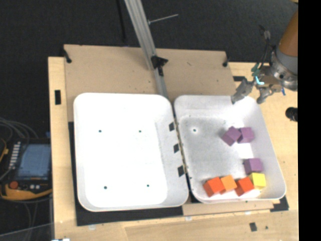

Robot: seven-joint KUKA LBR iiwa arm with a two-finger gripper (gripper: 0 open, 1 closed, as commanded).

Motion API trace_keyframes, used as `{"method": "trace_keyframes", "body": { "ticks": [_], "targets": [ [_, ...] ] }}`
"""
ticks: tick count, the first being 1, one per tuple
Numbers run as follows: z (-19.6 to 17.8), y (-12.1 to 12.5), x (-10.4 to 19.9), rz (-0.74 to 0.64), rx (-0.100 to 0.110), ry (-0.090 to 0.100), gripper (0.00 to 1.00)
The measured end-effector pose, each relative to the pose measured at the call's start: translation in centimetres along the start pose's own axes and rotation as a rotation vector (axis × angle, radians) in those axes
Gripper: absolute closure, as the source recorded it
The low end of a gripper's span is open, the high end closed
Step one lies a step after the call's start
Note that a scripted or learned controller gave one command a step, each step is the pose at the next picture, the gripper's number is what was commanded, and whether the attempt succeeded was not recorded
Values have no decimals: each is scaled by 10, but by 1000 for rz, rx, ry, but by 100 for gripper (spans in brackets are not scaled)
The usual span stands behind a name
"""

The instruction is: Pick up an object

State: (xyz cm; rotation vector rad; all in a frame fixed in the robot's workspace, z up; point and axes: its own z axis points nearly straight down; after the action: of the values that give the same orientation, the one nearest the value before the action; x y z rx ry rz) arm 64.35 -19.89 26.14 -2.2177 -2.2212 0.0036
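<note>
- The two bins [125, 149] looked like smooth white plastic, the right one [210, 149] scuffed grey and dull across its floor.
- The surface [110, 69] looked like pale, matt wood or board.
- The blocks [238, 134] had a flat, matt finish.
- The slanted pole [143, 29] looked like brushed metal.
- The claw [253, 92] looked like grey metal.

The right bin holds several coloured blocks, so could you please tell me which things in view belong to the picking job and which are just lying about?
Part of the job:
- hand, above the right bin's far edge
- two purple blocks touching mid-bin
- single purple block
- yellow block
- orange and red blocks along the near wall

Lying about:
- left bin
- metal pole
- blue-screened device
</note>
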Motion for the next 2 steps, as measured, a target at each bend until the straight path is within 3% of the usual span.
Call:
{"method": "trace_keyframes", "body": {
  "ticks": [1, 2],
  "targets": [
    [-3, 1, 0, -3, -4, -3, 0],
    [51, -8, 5, 0, 0, -2, 0]
  ]
}}
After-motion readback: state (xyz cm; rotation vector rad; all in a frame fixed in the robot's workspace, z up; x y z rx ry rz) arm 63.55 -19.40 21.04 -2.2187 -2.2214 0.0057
